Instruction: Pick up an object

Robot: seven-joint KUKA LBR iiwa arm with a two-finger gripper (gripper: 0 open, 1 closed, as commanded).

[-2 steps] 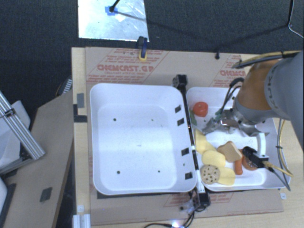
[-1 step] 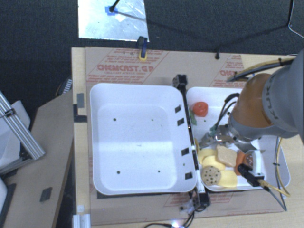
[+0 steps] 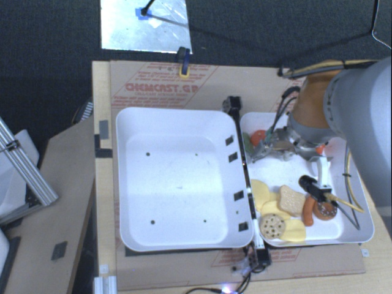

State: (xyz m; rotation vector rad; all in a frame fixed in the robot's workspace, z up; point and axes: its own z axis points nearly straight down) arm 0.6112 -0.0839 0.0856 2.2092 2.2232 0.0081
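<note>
The pincer is seen low in the right bin, at its far left corner. Whether it is wide or narrow cannot be told, since it is masked by the wrist above it. Nothing can be seen held in it.

A red piece and a green piece lie just beside it, against the bin wall, and these are judged the likeliest things to be picked. Nearer the front of the same bin, yellow slices, a cracker, a cookie, a sausage and a doughnut are gathered, well apart from the pincer. The left bin is set alongside on the table.

The reach is judged made. The grasp and the lift are left to be done.
</note>
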